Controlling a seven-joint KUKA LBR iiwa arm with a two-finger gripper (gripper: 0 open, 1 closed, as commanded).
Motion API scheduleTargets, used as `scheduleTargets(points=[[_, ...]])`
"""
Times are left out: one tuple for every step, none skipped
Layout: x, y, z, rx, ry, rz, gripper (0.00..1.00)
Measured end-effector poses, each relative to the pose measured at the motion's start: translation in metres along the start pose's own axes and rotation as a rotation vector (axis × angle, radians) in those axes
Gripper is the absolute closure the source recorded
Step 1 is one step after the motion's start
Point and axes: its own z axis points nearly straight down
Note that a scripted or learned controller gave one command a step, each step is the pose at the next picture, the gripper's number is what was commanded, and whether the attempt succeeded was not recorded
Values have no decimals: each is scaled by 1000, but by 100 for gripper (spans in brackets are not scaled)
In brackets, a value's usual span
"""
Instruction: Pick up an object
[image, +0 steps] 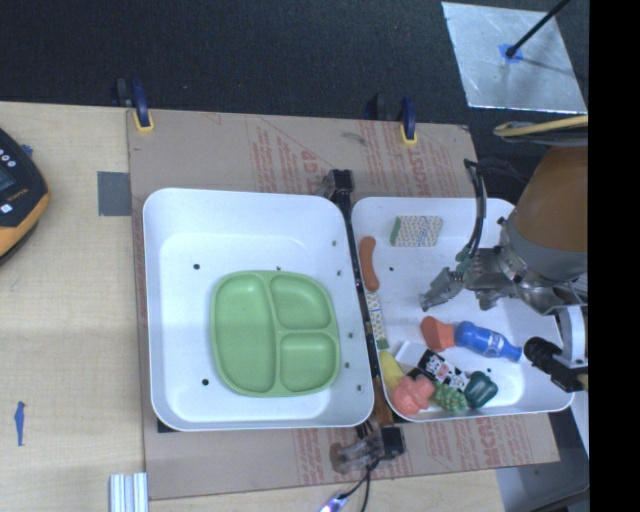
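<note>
Gripper: gripper sits over the right bin, near that bin's centre, with its metal fingers pointing toward 8 o'clock.
Gripper state: released; the fingers stand apart and nothing lies between them.
Arm: grey arm with orange band enters from 3 o'clock and overhangs the right bin's 3 o'clock rim.
Nearest object: orange-red piece lies just beside the fingertips, at their 6 o'clock, apart from them.
Blue bottle: blue bottle lies on its side, touching the orange-red piece at its 3 o'clock.
Cluster at 6 o'clock: yellow item, pink item, black patterned card, green bumpy item and dark green item are crowded together along the bin's 6 o'clock wall.
Sausage: reddish sausage-shaped piece lies lengthwise at 9 o'clock of the gripper, near the bin's 9 o'clock wall.
Patterned pad: green-and-white pad lies at 11 o'clock of the gripper.
Left bin: left bin holds a green divided plate, lying flat, well apart from the gripper.
Bench: yellow-and-black device rests at the bench's 9 o'clock edge.
</note>
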Motion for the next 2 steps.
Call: scheduleTargets(points=[[-16,-2,112,0,0,0,0],[-17,-2,102,2,-1,-3,100]])
